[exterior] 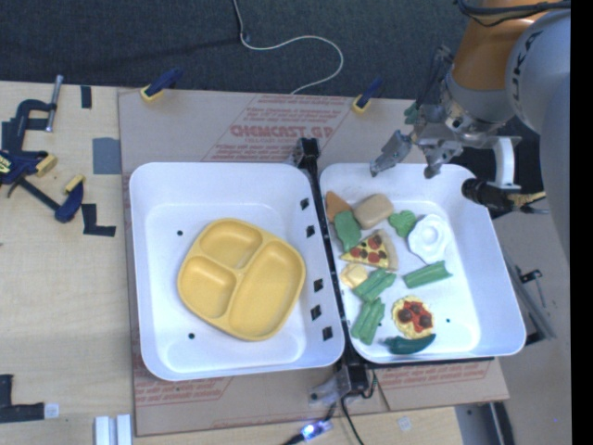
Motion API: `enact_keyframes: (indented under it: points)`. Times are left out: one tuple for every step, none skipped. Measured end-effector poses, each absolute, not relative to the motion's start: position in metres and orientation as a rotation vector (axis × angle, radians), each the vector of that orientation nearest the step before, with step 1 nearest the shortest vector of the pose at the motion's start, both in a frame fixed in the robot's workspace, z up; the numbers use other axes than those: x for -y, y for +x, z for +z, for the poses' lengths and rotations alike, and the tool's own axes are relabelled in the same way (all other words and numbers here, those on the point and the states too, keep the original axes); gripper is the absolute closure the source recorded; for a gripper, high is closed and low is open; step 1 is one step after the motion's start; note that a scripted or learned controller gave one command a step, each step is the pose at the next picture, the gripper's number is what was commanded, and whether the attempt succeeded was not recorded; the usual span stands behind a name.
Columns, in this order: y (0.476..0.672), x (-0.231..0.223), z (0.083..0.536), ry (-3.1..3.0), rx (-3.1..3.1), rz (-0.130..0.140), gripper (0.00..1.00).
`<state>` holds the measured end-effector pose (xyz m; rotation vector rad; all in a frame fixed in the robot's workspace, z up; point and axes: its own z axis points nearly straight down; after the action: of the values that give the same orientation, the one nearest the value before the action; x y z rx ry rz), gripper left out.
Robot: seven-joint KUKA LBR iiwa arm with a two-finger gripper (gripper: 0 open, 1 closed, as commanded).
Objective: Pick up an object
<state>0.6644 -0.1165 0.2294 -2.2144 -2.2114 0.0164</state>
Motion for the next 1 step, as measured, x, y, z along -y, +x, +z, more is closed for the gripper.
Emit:
enact_keyframes:
  points:
    - [0.6668,0.1163,0.2389,-2.22,2.222,0.002,0.0]
